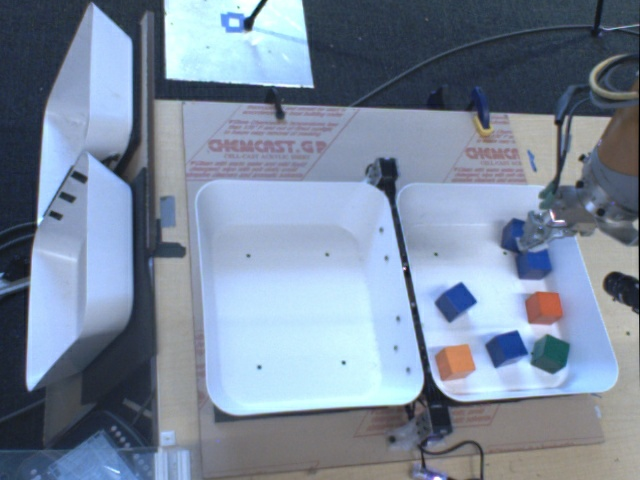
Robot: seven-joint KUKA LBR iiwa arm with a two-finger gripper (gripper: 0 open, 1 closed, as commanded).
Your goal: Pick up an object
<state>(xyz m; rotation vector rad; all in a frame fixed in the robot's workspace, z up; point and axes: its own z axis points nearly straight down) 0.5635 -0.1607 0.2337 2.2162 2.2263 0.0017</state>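
Observation:
Several small cubes lie in the right bin [430, 208]. A blue cube [456, 300] sits near its middle, and another blue cube [506, 347] lies closer to the front. An orange cube [455, 361] rests at the front left, a second orange cube [543, 307] at the right, and a green cube [550, 353] at the front right. My gripper [541, 226] reaches in low over the bin's right rear part. It is right beside a blue cube [513, 234] on its left, and a further blue cube [534, 264] lies just below it.
The left bin [215, 268] adjoins the right one along a shared middle rim [403, 278]. The grey arm [612, 173] comes in over the right bin's right wall. Cables run across the bench at the back, and clamps [483, 120] sit at its far edge.

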